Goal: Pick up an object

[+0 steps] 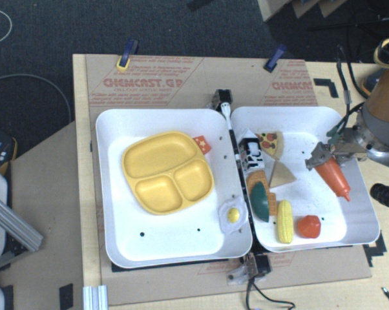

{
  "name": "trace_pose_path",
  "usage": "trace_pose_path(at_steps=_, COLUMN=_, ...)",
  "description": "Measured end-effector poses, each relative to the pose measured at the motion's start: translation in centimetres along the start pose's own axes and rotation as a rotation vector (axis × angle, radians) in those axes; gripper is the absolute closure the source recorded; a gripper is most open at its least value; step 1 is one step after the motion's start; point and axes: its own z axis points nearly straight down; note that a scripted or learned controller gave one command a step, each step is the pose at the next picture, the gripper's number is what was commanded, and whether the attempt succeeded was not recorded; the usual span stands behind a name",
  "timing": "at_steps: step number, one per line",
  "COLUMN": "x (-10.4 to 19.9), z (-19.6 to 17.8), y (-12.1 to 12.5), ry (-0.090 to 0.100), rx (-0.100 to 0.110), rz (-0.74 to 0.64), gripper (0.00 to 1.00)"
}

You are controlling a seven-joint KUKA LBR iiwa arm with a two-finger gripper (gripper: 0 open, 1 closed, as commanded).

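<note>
- Orange carrot [335,177] lay in the right bin [324,116], near that bin's right wall, in the camera view.
- Long axis of the carrot ran on a slant, from an upper-left end beside the gripper [318,156] down to a lower-right tip pointing towards the bin's right wall.
- Gripper sat at the carrot's upper-left end, touching or just over it; the grey wrist and arm [382,118] reached in from the right, above the carrot.
- Finger state could not be told: the dark fingertips were small and blurred against the carrot's end, and no clear part of the carrot showed between them, so a hold was not confirmed.
- Other candidates lay well apart from the gripper, lower and to the left in the same bin: a red tomato [309,226], a yellow corn cob [284,221] standing lengthwise, and a green piece [260,201] beside the bin's left wall.
- Yellow divided plate [167,172] occupied the left bin [110,173], far from the fingers.
- Judgement: the carrot was the nearest object, and the coming move turned on closing across its short width, at right angles to the slanted axis.
</note>
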Motion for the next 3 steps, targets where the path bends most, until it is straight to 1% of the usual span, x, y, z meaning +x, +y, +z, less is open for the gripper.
trace_pose_path(at_steps=1, x=4.8, z=0.5, y=2.9, ry=0.001, rx=-0.001, rz=-0.001, gripper=1.00)
trace_pose_path(at_steps=2, x=8.0, z=-1.8, y=4.6, ry=0.001, rx=-0.003, rz=0.000, gripper=1.00)
trace_pose_path(at_steps=3, x=7.8, z=-1.6, y=4.2, ry=0.000, rx=0.004, rz=0.005, gripper=1.00)
